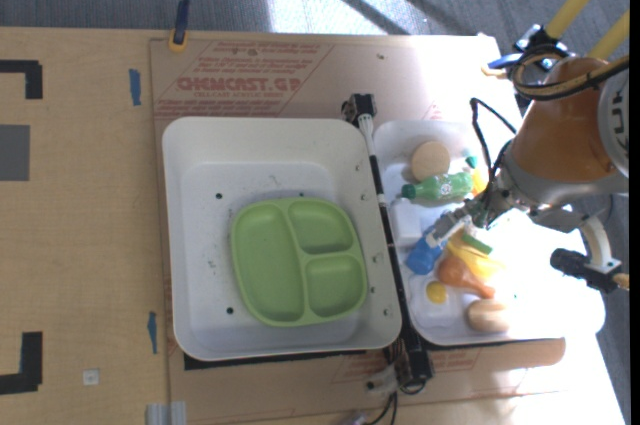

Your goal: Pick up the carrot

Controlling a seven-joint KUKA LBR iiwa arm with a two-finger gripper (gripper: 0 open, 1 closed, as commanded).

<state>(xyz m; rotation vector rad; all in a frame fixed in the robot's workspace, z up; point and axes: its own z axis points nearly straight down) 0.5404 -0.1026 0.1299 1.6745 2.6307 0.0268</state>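
Two white bins, arm over the right one

Two shallow white plastic bins sit side by side on the tabletop. Left bin holds a green divided plate. Right bin holds the orange carrot among small toys, just below the hand; its grip cannot be made out.

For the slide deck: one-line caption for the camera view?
Gripper lowered into the right bin over the carrot and other toy foods; green plate in the left bin.
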